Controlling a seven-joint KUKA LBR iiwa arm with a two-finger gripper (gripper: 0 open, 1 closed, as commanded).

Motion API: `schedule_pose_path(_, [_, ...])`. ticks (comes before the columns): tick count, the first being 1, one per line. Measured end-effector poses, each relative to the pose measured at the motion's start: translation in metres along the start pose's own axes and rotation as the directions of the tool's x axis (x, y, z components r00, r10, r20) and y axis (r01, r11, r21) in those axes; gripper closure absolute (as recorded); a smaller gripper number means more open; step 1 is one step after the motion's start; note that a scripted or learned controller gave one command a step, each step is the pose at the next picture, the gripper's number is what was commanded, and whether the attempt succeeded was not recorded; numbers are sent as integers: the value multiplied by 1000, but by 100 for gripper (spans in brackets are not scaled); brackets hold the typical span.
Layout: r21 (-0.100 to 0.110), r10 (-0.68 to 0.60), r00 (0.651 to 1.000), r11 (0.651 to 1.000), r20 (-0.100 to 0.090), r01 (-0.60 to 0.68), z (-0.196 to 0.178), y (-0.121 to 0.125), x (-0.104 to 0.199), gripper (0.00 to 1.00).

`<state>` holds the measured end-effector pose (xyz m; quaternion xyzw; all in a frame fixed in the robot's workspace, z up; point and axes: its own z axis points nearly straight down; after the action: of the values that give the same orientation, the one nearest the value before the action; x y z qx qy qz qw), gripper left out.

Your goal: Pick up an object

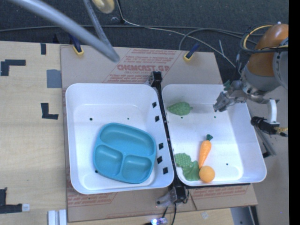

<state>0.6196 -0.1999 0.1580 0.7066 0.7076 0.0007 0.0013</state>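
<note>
Bright, even light from overhead fills the scene. The two white bins [77, 125] are close to washed out, with soft grey shadows along their inner walls. The blue tray [124, 153] shows a faint sheen and a thin dark shadow under its lower left edge. A grey bar [61, 22] crossing the top left is badly out of focus — smeared and soft-edged. The tool [224, 101] is slightly blurred. Overall sharpness is modest — fine detail looks grainy.
</note>
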Motion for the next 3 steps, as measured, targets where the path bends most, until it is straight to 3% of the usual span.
schedule_pose_path(2, [-2, -1, 1000, 1000, 1, 1, -123, 4, -5, 100])
schedule_pose_path(3, [3, 1, 1000, 1000, 1, -1, -121, 4, -5, 100])
